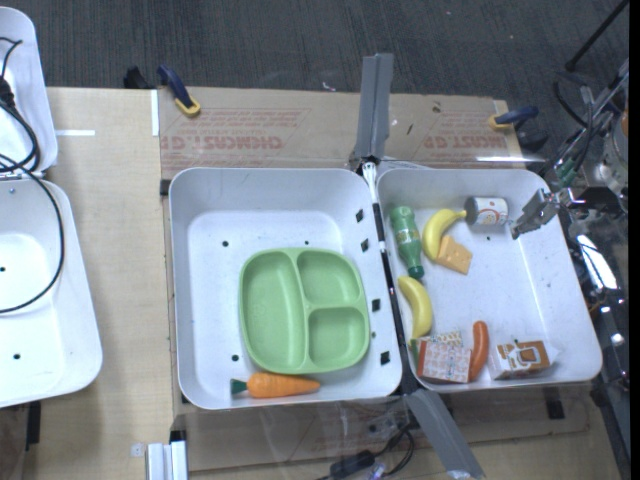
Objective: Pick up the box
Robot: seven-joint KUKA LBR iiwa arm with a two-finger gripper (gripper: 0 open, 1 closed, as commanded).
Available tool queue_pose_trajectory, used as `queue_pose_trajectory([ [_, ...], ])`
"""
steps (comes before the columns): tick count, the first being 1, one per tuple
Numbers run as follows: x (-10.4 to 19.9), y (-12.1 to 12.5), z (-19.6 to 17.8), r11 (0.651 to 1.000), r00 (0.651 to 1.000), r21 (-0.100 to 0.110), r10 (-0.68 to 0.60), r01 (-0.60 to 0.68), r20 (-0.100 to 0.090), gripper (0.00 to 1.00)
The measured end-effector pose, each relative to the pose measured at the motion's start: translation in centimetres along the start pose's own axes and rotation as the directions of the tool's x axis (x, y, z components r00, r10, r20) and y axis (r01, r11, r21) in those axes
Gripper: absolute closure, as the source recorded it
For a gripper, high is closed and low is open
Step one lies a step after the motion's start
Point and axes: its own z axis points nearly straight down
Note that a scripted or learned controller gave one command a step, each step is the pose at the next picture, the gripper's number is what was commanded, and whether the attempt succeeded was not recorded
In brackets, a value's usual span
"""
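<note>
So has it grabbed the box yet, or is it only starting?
Only starting. Nothing looks done: the small red-and-white carton box lies in the right white bin near its front edge. The metal claw hovers by the far right rim, well away. Reaching and lifting remain.

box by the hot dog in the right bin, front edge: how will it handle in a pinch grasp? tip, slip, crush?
The box lies flat near the bin's front wall, so tipping seems unlikely. It looks like printed carton or toy plastic, probably light; a hard pinch might dent it. The hot dog sits right against it and a banana is close, so finger clearance looks tight and it could slide when nudged.
</note>
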Motion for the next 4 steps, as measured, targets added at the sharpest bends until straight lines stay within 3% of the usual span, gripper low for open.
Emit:
queue_pose_trajectory([
  [1,0.1,-0.1,19.5,1.000,1.000,-0.001,0.010,-0.010,-0.001,0.00],
  [2,3.3,-4.8,19.6,0.969,0.969,0.001,0.246,-0.246,-0.002,0.00],
  [3,-0.3,-0.9,18.4,0.920,0.920,0.000,0.393,-0.393,0.000,0.00],
  [4,-0.3,3.7,12.7,0.979,0.979,-0.002,0.205,-0.205,0.000,0.00],
])
